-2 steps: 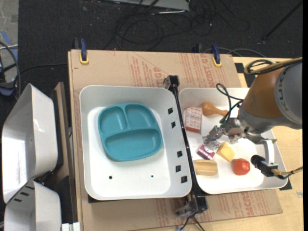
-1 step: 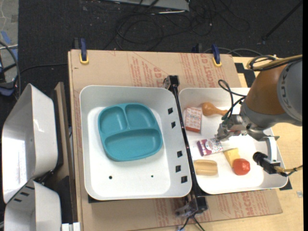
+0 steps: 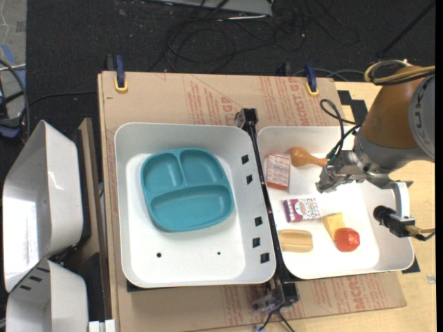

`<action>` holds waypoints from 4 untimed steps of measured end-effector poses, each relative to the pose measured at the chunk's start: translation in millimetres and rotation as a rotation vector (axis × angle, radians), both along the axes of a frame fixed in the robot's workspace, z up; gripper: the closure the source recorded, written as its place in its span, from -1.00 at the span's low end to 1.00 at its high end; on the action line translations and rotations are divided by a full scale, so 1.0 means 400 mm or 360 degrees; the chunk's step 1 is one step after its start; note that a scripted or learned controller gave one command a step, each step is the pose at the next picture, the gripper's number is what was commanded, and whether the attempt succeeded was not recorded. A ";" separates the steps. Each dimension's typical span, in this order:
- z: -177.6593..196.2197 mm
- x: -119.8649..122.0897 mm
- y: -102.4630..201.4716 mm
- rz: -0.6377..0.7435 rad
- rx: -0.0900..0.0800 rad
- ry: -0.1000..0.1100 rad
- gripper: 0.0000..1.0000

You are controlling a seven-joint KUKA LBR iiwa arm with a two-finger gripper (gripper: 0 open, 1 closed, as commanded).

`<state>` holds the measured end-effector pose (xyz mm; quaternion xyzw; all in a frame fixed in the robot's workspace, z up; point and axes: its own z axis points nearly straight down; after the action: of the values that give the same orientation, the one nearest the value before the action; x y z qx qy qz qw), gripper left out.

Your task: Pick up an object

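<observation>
While the left bin (image 3: pixel 131 206) carries only a smooth teal plate (image 3: pixel 186 189) with three moulded compartments and rounded corners, the right bin (image 3: pixel 387 254) holds a scatter of small toy foods. Near its upper left lies a flat pink-and-white carton (image 3: pixel 278 171), rectangular and printed. Just beside it, further right, is a tan drumstick shape (image 3: pixel 306 158), bulbous at one end and tapering to a thin handle that points toward the gripper. Lower, near the middle, rests a white pouch (image 3: pixel 302 209) with purple printing. Below it sits a glossy hot-dog bun (image 3: pixel 295 241), oblong and tan. To the right, a pale yellow wedge (image 3: pixel 333 223) touches a shiny red tomato (image 3: pixel 347 238).

The arm enters from the right, its orange band bulking over the bin's upper right corner, the wrist bent downward. The gripper (image 3: pixel 331 179) hangs low over the bin floor, just right of the drumstick's handle and above the pouch. Its dark metal fingers are too tangled with cabling to tell how far apart they stand, and nothing is visibly caught between them.
</observation>
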<state>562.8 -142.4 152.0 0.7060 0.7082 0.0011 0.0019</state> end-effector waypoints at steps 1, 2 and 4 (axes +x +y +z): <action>0.134 0.004 0.000 0.0000 -0.0001 -0.0002 1.00; 0.117 0.005 0.127 0.0007 0.0005 0.0009 1.00; 0.175 0.034 0.392 0.0009 0.0004 0.0005 1.00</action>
<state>576.3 14.4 221.9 0.7039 0.7103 0.0010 0.0000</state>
